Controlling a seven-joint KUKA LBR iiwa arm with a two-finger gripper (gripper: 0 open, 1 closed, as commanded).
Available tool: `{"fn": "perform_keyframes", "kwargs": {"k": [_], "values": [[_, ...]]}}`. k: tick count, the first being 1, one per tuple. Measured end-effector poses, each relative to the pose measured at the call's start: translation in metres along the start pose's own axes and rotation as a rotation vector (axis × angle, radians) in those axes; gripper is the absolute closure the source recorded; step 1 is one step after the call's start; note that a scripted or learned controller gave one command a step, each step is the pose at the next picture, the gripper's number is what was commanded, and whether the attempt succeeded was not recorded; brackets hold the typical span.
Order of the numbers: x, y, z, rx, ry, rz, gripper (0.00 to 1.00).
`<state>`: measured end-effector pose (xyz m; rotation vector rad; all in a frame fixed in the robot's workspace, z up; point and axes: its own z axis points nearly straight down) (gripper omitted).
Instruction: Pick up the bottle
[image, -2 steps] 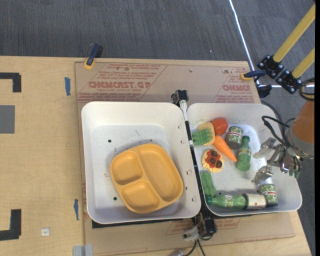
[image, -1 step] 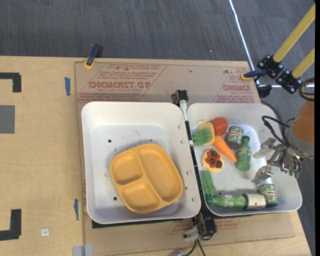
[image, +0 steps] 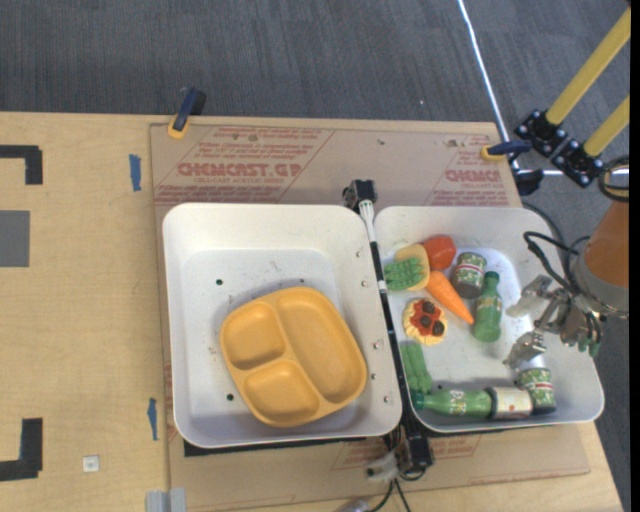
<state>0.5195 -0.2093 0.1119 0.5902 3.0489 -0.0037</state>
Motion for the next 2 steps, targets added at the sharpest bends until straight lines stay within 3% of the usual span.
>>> {"fn": "perform_keyframes", "kwargs": {"k": [2], "values": [[0.0000, 0.0000, 0.0000, 0.000, 0.000, 0.000, 0.00]]}}
